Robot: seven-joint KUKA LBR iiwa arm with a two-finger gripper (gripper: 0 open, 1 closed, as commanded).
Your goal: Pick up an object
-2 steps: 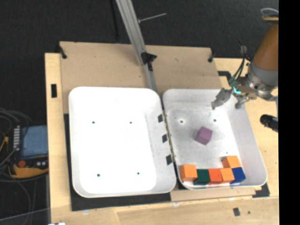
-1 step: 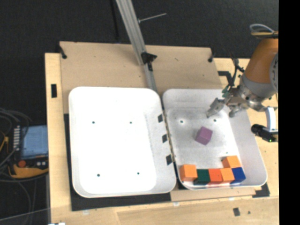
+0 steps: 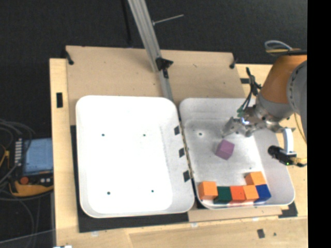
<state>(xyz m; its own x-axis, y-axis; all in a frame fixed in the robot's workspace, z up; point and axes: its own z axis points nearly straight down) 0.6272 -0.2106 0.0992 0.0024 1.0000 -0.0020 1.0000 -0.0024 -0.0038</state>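
1. Overhead, the end effector (image 3: 236,127) is seen with fingers spread apart, clamping nothing, in the right bin (image 3: 207,110).
2. A purple cube (image 3: 225,149) is seen lying free, near, at its seven o'clock.
3. Coloured blocks (image 3: 235,192) are lined along the bin's six o'clock rim.

A lone block (image 3: 225,149) and clustered blocks (image 3: 235,191) lie in the right bin (image 3: 207,110).

Even overhead light, moderately bright; left bin (image 3: 129,154) nearly blown out white, floor around the bench (image 3: 59,112) very dark. Soft, low-res overall, faint shadows under the blocks (image 3: 235,191), slight blur at edges.
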